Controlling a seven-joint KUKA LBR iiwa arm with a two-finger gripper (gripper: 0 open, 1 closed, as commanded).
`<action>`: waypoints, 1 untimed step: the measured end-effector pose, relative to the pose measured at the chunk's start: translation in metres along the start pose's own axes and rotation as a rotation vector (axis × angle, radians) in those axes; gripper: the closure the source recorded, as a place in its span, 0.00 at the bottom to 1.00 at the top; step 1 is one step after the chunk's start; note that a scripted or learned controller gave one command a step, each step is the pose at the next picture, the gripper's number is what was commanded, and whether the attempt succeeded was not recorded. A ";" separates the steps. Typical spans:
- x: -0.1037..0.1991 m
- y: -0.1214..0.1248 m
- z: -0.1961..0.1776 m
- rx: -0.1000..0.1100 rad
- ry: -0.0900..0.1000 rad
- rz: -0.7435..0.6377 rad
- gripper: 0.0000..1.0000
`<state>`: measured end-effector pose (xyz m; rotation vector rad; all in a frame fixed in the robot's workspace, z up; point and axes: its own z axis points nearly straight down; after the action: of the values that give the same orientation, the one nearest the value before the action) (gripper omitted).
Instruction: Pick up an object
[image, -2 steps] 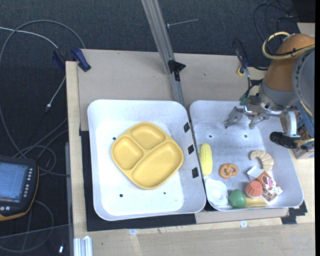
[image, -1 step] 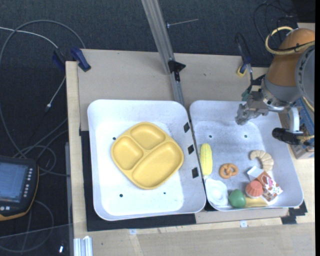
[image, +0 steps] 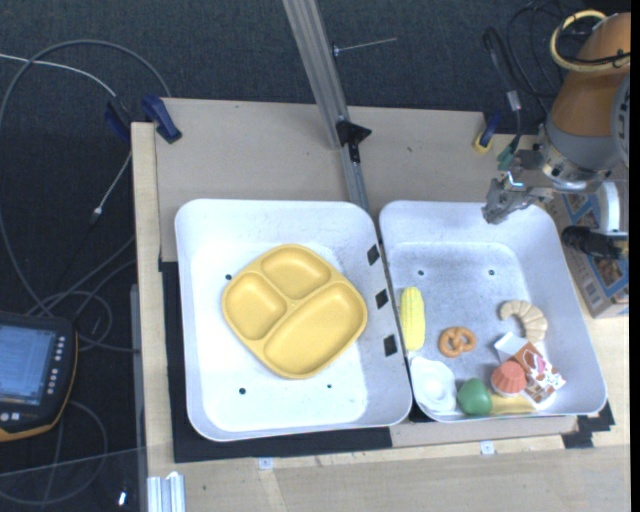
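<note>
- Several small toy foods lay clustered in the near half of the right bin (image: 480, 225), well apart from the gripper (image: 500, 205), which hung over that bin's far rim; whether it was open or closed could not be told.
- A clean pick probably called for a straight descent on an isolated piece, such as the corn cob (image: 412, 317) by the left wall.
- The corn cob looked yellow, elongated and knobbly, lying lengthwise.
</note>
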<state>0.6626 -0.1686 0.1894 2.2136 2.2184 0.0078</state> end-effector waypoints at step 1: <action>0.000 0.002 -0.040 0.002 0.000 0.001 1.00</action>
<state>0.6643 -0.1684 0.2297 2.2152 2.2187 0.0064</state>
